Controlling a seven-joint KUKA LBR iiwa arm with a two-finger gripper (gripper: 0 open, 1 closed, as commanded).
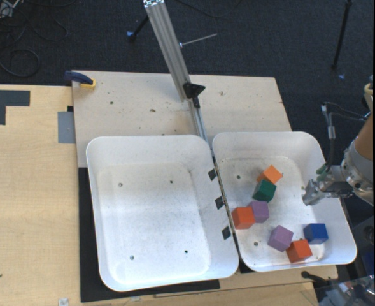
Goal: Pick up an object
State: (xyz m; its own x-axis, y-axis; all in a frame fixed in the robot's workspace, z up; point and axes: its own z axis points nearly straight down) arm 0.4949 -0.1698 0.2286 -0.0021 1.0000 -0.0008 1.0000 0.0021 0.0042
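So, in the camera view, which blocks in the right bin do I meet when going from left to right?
Red-orange block → green block → light purple block → orange-red block → blue block.

— What stands behind the two bins?
— A slanted aluminium post (168,43), fixed to the pale board (136,101) where the left bin (91,146) and right bin (263,134) meet.
— Anything else?
— A blue-and-yellow clamp (80,78) sits at the board's far left corner. Black cables (15,56) lie on the dark floor beyond.
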